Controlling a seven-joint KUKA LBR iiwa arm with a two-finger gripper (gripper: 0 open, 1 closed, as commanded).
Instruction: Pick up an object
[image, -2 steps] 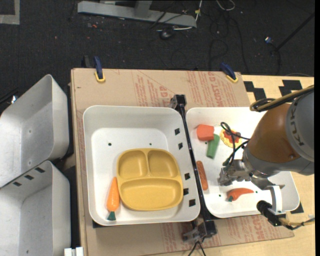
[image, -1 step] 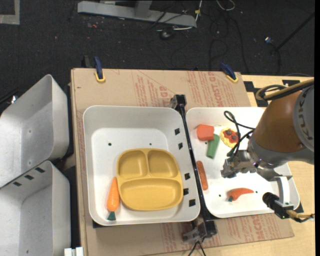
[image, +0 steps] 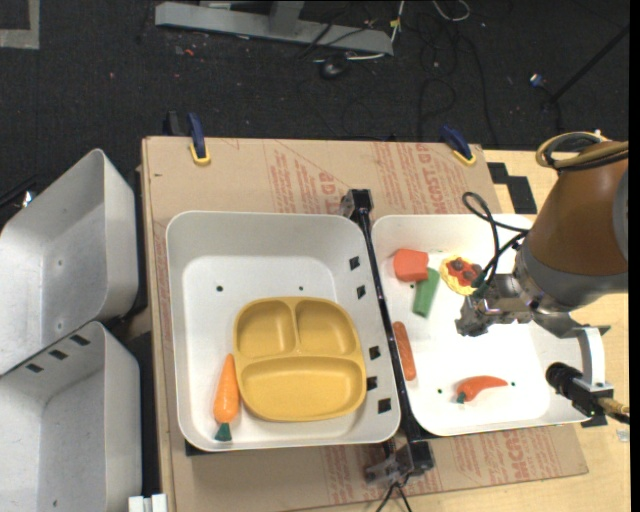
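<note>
Glossy yellow plastic tray (image: 300, 360) — smooth white bins (image: 270, 235), matt cardboard (image: 320, 170).

The arm (image: 585, 230) reaches in from the right side of the view, its broad orange band uppermost and the grey wrist section below it, angled down and toward the left. Dark cables loop from the wrist area across toward the gripper. The gripper (image: 472, 322) hangs low over the right bin (image: 520, 415), in the bin's middle part, nearer its far edge than its near edge. Its dark metal end points downward and slightly left.
</note>
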